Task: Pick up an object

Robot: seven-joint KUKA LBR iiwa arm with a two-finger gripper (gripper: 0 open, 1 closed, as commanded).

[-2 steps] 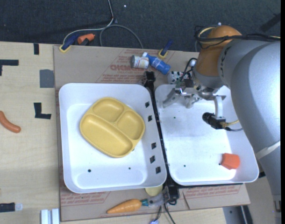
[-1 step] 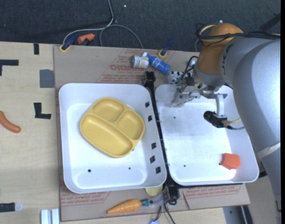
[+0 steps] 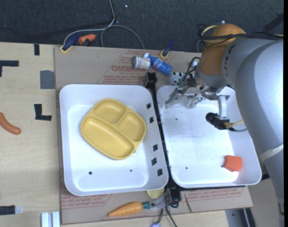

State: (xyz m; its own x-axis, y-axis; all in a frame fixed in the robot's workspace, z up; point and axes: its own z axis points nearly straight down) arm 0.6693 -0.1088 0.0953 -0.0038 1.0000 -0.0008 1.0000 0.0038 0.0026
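A: The tool (image 3: 182, 98) hangs over the back part of the right bin (image 3: 200, 141), near the wall between the two bins. Its two fingers stand apart, rather wide, and I see nothing between them.

B: So no object is held. What is near it?

A: Nothing close. The only thing in this bin is a small orange block (image 3: 232, 163), in the front right corner — well apart from the tool. The left bin (image 3: 71, 141) holds a yellow divided plate (image 3: 114, 127), lying flat in the middle.

B: Then which step is it, in your opinion?

A: I judge it is the approach; the grasp is not yet made. For the block, the arm must travel across the bin toward the front corner, come down with the fingers around the block, and close. The corner walls are near, so there is little room for the fingers.

B: And outside the bins?

A: A carrot (image 3: 126, 209) on the table at the front, a sausage (image 3: 8, 123) far left — both out of reach, I think
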